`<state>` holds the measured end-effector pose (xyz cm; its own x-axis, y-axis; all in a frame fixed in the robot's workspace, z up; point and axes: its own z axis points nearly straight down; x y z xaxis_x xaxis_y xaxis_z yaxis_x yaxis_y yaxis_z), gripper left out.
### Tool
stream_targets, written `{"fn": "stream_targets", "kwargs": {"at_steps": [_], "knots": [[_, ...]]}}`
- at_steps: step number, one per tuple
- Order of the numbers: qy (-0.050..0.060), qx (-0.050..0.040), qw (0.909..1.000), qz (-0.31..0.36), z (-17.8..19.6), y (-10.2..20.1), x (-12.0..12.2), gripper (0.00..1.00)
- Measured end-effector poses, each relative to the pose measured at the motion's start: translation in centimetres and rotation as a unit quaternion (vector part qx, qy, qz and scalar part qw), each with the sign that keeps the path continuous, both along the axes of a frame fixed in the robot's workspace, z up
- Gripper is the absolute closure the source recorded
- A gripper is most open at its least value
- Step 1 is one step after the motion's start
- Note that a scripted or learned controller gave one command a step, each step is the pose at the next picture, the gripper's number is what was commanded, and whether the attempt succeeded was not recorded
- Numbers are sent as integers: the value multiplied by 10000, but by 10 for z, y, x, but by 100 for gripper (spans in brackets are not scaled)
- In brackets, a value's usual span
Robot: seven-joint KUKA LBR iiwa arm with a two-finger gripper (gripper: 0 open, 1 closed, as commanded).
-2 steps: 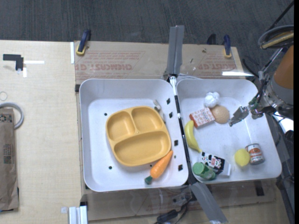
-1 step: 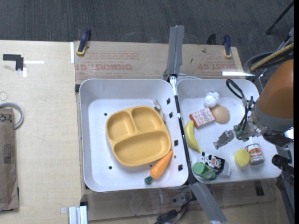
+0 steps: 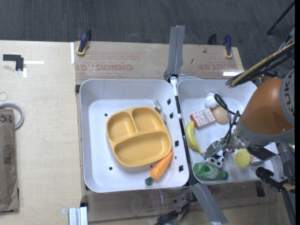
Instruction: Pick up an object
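My gripper (image 3: 216,149) hangs low in the right bin (image 3: 187,89), below the orange wrist band (image 3: 267,109). It sits just right of a yellow banana (image 3: 191,136) and right above a small black-and-white object (image 3: 215,161). A green bottle (image 3: 211,171) lies on its side at the bin's front. A yellow ball (image 3: 242,158) rests to the gripper's right. Behind the gripper are a red-and-white box (image 3: 203,118), a tan round item (image 3: 219,115) and a white item (image 3: 210,99). I see nothing held in the gripper.
The left bin (image 3: 89,139) holds a yellow divided plate (image 3: 139,136) and an orange carrot (image 3: 160,167) by its front right corner. A ridge (image 3: 180,139) separates the two bins. The arm covers the right bin's right side.
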<state>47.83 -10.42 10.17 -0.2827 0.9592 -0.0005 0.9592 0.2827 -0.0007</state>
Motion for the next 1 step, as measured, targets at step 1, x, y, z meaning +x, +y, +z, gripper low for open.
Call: {"fn": "stream_targets", "kwargs": {"at_steps": [1], "knots": [[-26, -8, 10000, -20, 10, -1, 2, 100]]}}
